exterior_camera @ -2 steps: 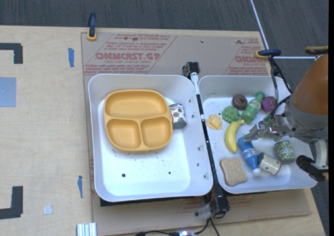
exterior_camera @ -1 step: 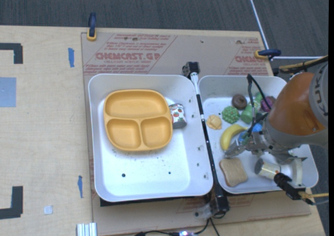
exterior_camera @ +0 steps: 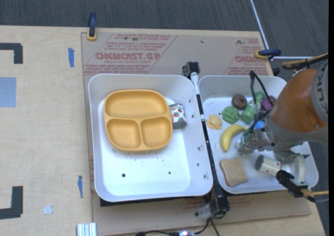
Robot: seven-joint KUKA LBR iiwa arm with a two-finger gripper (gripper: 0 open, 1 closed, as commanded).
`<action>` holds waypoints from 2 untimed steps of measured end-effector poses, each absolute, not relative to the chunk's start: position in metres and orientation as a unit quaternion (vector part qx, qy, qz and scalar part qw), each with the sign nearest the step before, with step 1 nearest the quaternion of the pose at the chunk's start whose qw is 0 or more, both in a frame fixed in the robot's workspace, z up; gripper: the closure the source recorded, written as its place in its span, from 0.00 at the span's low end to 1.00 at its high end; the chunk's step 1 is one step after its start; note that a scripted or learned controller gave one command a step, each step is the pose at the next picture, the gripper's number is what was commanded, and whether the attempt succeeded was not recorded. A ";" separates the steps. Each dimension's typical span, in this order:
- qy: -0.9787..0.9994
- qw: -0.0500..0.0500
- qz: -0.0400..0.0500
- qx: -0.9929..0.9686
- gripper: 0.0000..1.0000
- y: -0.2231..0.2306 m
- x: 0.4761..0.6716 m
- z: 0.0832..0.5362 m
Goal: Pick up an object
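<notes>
Cut off at the right edge: arm [exterior_camera: 305, 107]. Hidden under its wrist: gripper [exterior_camera: 249, 143] fingertips, grip unreadable. Beyond the jaws, partly covered: green toy [exterior_camera: 249, 109].

**Count of things on the bench**

Two white bins: a left bin [exterior_camera: 99, 141] and a right bin [exterior_camera: 211, 105]. In the left bin there is one yellow divided plate [exterior_camera: 138, 120] with three compartments, and one small can [exterior_camera: 178, 115] just beside it. In the right bin there is one banana [exterior_camera: 230, 136], one slice of bread [exterior_camera: 233, 172], one green bumpy fruit [exterior_camera: 230, 114], one brown doughnut [exterior_camera: 239, 101], one small yellow piece [exterior_camera: 214, 121] and one white cylinder [exterior_camera: 269, 166].
</notes>
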State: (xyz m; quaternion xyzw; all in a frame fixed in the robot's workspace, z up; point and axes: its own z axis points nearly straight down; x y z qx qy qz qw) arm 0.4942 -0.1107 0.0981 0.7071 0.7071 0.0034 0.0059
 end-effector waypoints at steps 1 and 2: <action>0.708 0.001 0.001 0.706 1.00 -0.011 0.487 0.185; 0.707 0.001 0.001 0.707 1.00 -0.062 0.481 0.188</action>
